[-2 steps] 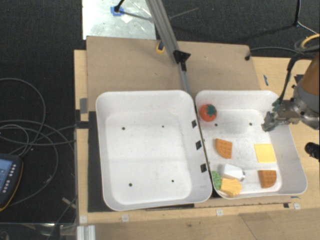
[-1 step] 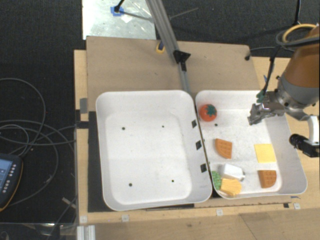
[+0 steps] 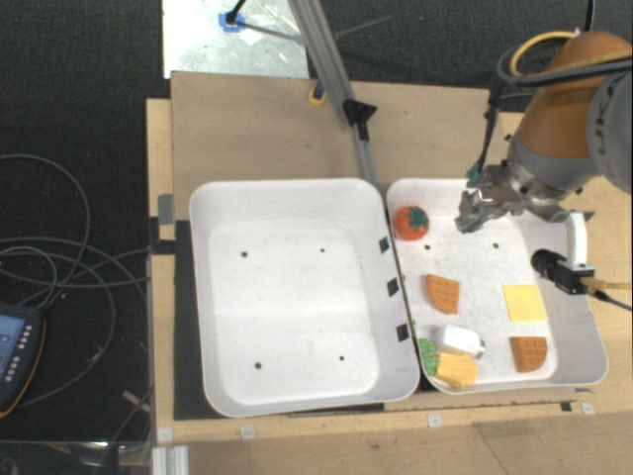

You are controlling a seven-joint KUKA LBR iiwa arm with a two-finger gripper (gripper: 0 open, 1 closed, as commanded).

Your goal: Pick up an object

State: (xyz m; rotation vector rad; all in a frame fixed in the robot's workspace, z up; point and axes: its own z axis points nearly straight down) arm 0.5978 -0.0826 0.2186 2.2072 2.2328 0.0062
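The arm (image 3: 574, 117) comes in from the right, and its claw (image 3: 475, 211) hangs over the far part of the right bin (image 3: 593, 349). Whether the claw is spread or pressed together cannot be told from this angle; nothing shows in it.

The things to pick all lie in the right bin. A red tomato (image 3: 411, 222) with a green top sits at the far left corner, just left of the claw and apart from it. Nearer, toward the middle, lies an orange waffle wedge (image 3: 443, 293). A flat yellow square (image 3: 524, 303) lies to the right of it, well apart. At the near right stands a brown waffle piece (image 3: 529, 353). At the near left, three things crowd together: a white block (image 3: 461, 340), a yellow wedge (image 3: 457, 369) touching its near side, and a green piece (image 3: 428, 351) pressed to the bin's left wall.

The left bin (image 3: 213, 384) lies beside the right one, their rims meeting along a line with black clips (image 3: 392, 286). Both bins rest on the table (image 3: 247, 127). A grey pole (image 3: 321, 38) slants across the far side of the table. Cables (image 3: 59, 255) lie on the dark floor to the left, by a handheld screen (image 3: 15, 349).
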